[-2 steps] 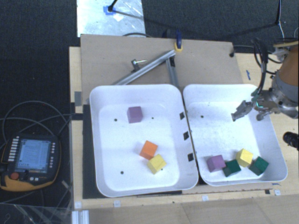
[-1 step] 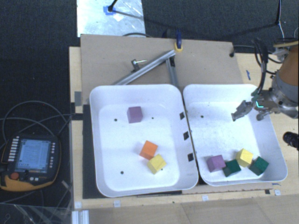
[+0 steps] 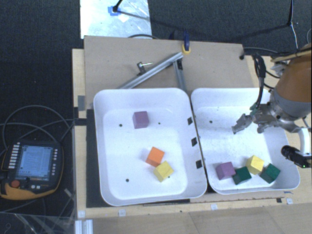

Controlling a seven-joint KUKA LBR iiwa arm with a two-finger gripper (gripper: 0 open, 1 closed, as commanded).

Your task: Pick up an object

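White right bin [image 3: 229, 106], end effector [image 3: 249, 122] poised above bare floor, fingers spread, gripping nothing; purple cube [image 3: 225, 169] and neighbours untouched, pick not yet begun.

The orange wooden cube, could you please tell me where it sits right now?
The orange wooden cube lies in the left white bin, toward its front, touching the yellow cube and well in front of the purple cube.
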